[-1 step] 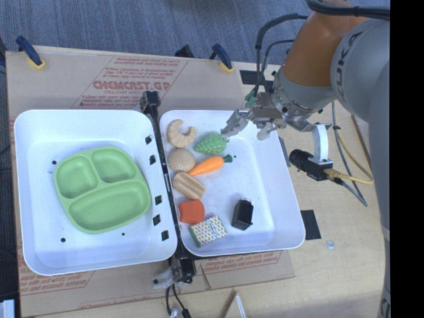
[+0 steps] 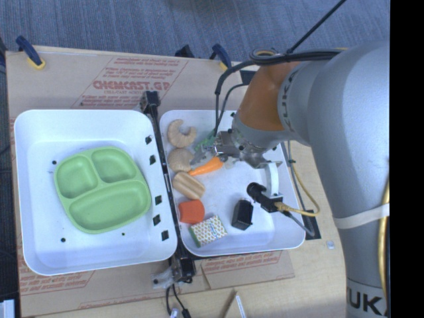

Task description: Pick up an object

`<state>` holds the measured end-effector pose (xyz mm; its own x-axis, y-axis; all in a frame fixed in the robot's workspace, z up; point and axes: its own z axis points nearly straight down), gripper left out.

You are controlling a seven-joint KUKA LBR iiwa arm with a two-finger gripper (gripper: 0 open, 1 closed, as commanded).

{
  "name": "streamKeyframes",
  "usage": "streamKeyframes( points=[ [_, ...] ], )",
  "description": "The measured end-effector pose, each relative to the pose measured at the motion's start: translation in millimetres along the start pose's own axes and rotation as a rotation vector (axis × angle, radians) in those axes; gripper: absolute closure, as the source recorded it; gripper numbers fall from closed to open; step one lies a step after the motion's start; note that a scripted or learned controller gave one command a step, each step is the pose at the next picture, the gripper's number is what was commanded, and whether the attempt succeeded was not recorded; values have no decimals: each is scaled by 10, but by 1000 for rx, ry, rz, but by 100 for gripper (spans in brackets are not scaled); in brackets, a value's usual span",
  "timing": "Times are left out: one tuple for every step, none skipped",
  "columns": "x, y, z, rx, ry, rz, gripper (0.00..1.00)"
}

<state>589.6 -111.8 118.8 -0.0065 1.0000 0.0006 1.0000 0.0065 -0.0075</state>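
Grey carpet lies behind the bench (image 2: 59, 71), where cardboard carries two white bins. On the left, one bin (image 2: 26, 177) holds a green divided plate (image 2: 103, 187); the right bin (image 2: 291, 234) holds the candidates for picking. The end effector (image 2: 222, 148) hangs low over the right bin's upper middle, just above an orange carrot (image 2: 207, 167), with a cashew-shaped piece (image 2: 180, 134) and a bread roll (image 2: 188, 185) nearby. Whether it is open or closed I cannot tell, since the wrist hides it. Crowding is probably the main risk: a closing grip could nudge the carrot sideways or catch a neighbour instead.
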Motion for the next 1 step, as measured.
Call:
streamKeyframes(
  points=[
    [192,-38,276,-1,0,-1,0]
  ],
)
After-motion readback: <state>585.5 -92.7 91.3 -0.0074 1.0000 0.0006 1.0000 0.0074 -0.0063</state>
